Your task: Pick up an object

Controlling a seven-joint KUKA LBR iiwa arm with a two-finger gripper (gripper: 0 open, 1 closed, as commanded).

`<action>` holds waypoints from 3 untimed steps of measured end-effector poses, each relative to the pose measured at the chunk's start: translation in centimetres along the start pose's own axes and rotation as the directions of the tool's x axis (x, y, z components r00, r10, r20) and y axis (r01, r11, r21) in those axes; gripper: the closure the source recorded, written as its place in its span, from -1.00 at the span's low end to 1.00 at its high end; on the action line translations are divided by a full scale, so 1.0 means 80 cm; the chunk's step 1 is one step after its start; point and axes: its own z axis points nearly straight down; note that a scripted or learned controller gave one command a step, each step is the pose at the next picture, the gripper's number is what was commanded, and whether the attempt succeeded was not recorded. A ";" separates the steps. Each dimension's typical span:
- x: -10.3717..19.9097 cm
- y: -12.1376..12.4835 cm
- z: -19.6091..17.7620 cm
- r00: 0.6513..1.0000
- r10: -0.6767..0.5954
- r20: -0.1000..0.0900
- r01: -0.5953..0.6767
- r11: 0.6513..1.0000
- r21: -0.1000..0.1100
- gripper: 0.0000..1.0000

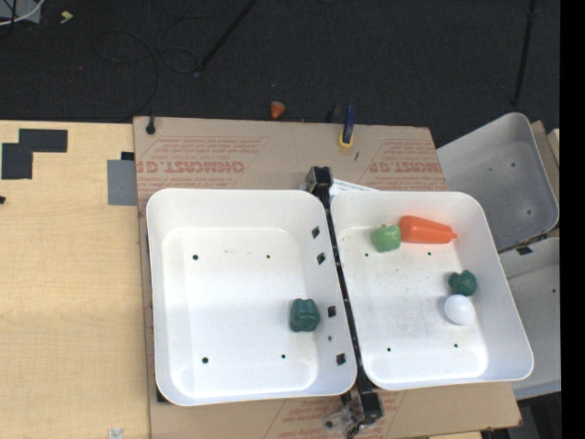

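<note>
A dark green toy (304,315) is set alone in the left bin (183,245); an orange carrot (427,230) is touched by a light green piece (387,238) in the right bin (411,346).

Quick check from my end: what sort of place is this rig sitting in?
Most likely a robotics lab or test bench, not a home or shop. Two shallow white bins sit clamped on a cardboard sheet, toy vegetables such as an orange carrot lie inside, and loose cables trail over dark carpet behind.

I'm seeing a dark green lump (304,315) lying in the left bin (183,210); in the right bin (494,245), an orange carrot (428,230) touching a light green piece (387,238), and a dark green piece (462,283) sitting against a white ball (459,310).
</note>
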 end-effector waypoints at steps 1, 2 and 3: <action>0.000 0.000 0.000 1.000 -0.005 -0.001 0.005 1.000 0.001 1.00; 0.000 0.000 0.000 1.000 -0.005 -0.001 0.005 1.000 0.001 1.00; 0.000 0.000 0.000 1.000 -0.006 -0.001 0.006 1.000 0.001 1.00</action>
